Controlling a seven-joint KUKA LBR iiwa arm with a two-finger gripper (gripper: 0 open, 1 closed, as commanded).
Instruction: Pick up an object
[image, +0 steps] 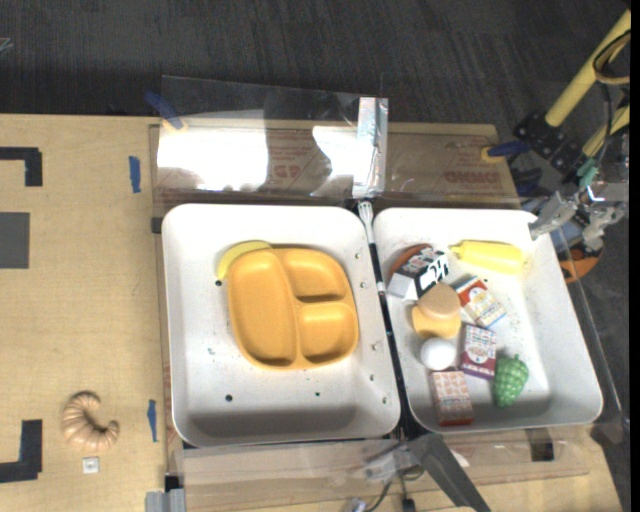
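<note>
Croissant-shaped toy (90, 421) lies far left on the tan bench top (80, 250), well apart from both bins. Next comes the left bin (190, 300), holding an orange divided tray (292, 305) with a yellow piece (238, 253) peeking out from under its upper-left edge. A clear plastic sheet (270, 150) stands behind the bins.

The right bin (560, 330) holds the clutter of pickable objects. Along its left side sit a dark round item with a black-and-white label (418, 265), a tan block-like toy (437, 310) and a white ball (437, 353) just below it. A small printed carton (452, 397) lies near the front wall. Toward the middle are two more printed packets (480, 300), (478, 350), and a green bumpy toy (510, 380) rests to the right of the lower one. A yellow elongated object (488, 257) lies near the back wall.

At the far right edge, outside the right bin and above its upper-right corner, sits the gripper (585, 205) among grey metal parts; whether it is spread or closed cannot be told, and nothing is seen held in it. A yellow cable (590, 70) runs up behind it.
</note>
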